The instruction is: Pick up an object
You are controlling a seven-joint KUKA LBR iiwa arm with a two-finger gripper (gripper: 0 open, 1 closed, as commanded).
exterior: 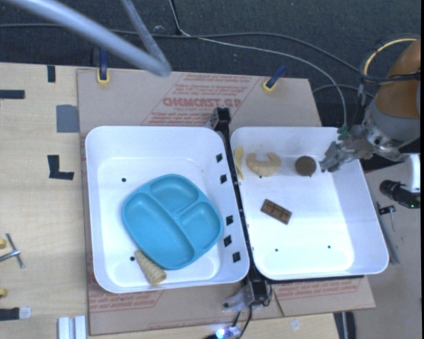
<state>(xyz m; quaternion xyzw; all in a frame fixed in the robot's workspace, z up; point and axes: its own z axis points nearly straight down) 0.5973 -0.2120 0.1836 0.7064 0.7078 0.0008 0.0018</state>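
Note:
The right bin (353,249) holds a pale curved pastry piece (263,164), a small brown round object (305,165) and a brown chocolate bar piece (275,211). A thin yellow strip (238,163) lies against that bin's left wall. My gripper (330,161) hangs over the right bin's upper right part, just right of the brown round object. Nothing shows between its fingers. The left bin (99,189) holds a blue divided plate (172,220) and a tan cone-shaped piece (150,267) at the plate's lower left.
Both bins rest on a cardboard sheet (198,94) on a wooden bench. A grey pole (78,20) crosses the upper left. Cables (297,55) run behind the bins. Small tools (3,249) lie at the left edge.

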